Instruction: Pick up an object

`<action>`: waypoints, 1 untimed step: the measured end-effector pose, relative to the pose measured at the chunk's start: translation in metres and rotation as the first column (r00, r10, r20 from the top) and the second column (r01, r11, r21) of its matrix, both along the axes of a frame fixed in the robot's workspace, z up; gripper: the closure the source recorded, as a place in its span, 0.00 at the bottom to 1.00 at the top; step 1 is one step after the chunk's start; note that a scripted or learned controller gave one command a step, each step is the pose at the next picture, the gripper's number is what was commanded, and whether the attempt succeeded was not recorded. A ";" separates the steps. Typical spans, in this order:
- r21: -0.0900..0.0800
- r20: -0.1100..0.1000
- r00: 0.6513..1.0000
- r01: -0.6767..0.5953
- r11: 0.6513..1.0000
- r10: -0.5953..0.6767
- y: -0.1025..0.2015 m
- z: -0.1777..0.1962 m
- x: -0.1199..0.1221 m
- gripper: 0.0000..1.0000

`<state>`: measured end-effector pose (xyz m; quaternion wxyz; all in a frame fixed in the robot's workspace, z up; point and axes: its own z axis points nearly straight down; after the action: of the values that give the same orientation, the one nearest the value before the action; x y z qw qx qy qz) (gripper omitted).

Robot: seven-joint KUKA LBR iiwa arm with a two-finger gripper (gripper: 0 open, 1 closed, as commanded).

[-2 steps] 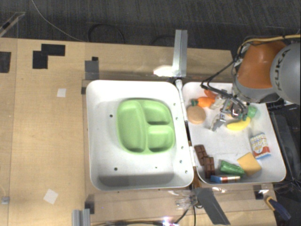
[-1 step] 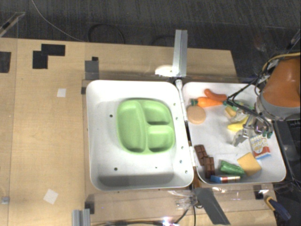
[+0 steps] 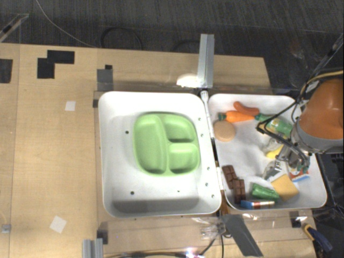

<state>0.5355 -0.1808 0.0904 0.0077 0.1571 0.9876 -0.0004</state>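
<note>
Hovering low in the right bin (image 3: pixel 322 195), we have the gripper (image 3: pixel 275 168), its jaws slightly spread and pinching nothing, just above the yellow wedge (image 3: pixel 285 187) and green cone (image 3: pixel 263 191), so we judge a descent could nudge both aside or close between them.

Arm in from right, gripper (image 3: pixel 279 165) lowered (wrist bent down).

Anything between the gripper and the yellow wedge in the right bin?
Nothing visible. The gripper hangs just up-left of the yellow wedge in the right bin, with bare bin floor between them. The green cone lies close on the wedge's left, crowding that side.
</note>
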 end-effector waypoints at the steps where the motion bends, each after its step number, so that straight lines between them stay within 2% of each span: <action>1: -0.009 0.004 0.941 -0.337 0.941 0.337 0.005 0.001 -0.028 0.00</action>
<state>0.5073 -0.1755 0.0912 0.0111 -0.0142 0.9998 -0.0025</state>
